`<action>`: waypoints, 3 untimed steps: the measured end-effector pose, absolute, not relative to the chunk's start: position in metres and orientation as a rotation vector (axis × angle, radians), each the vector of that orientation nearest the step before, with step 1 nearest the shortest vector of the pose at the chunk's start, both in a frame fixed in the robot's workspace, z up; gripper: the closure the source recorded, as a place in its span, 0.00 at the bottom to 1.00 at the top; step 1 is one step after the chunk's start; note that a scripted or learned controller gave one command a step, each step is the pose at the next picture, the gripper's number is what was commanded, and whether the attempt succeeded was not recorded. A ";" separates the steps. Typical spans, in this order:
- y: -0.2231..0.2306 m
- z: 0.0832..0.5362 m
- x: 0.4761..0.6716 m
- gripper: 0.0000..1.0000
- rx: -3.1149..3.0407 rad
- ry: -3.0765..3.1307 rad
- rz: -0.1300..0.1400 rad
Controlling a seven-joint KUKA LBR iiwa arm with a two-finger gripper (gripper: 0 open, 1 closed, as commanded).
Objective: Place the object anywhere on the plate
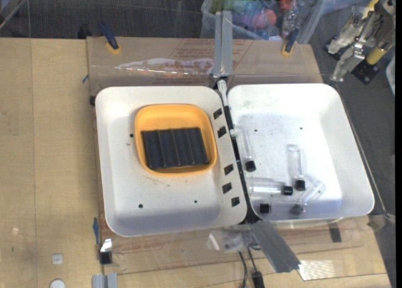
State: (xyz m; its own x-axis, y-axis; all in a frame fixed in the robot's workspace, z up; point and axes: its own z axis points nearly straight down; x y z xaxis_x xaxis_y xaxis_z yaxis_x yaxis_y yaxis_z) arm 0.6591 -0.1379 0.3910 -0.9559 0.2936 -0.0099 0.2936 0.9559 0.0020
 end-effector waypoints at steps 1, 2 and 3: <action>-0.183 0.416 0.651 1.00 -0.027 3.130 -0.001; -0.224 0.429 0.668 1.00 -0.614 3.069 -0.003; -0.222 0.436 0.668 1.00 -1.022 2.959 -0.004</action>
